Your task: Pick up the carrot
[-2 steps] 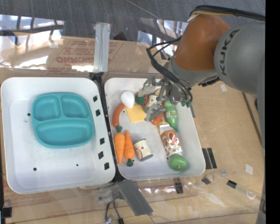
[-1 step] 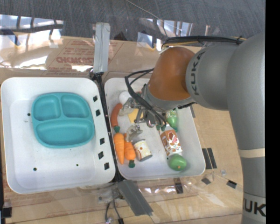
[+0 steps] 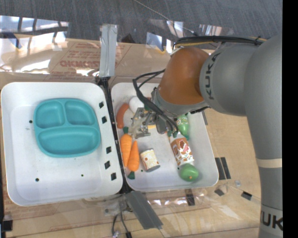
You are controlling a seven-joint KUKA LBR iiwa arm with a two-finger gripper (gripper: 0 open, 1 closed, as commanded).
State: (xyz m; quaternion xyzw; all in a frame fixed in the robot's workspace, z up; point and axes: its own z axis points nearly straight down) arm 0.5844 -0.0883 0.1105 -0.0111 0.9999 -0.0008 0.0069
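The carrot (image 3: 129, 152) lies in the right bin (image 3: 208, 148), against that bin's left wall, a little below the middle of the frame. It looks like two orange pieces lying side by side, running lengthwise from upper to lower, with a dark green tip at the lower end. The gripper (image 3: 141, 123) hangs just above and slightly to the right of the carrot's upper end, close to it; whether it touches cannot be told. Nothing orange sits between its metal fingers, and the view does not settle whether they are spread or closed.

Just right of the carrot's lower half stands a small cream-coloured can (image 3: 149, 160). Farther right lies a bottle with a red and white label (image 3: 182, 151), and below it a green pear-like fruit (image 3: 188, 172) near the bin's lower right corner. Another green item (image 3: 183, 126) peeks out beside the wrist. Up and left of the gripper rest a red-orange piece (image 3: 122, 115) and a white rounded thing (image 3: 134, 103).

The arm's orange band (image 3: 181, 78) fills the upper middle, its grey link running off to the right.

The left bin (image 3: 15, 148) holds a teal divided plate (image 3: 66, 127) in its upper half.
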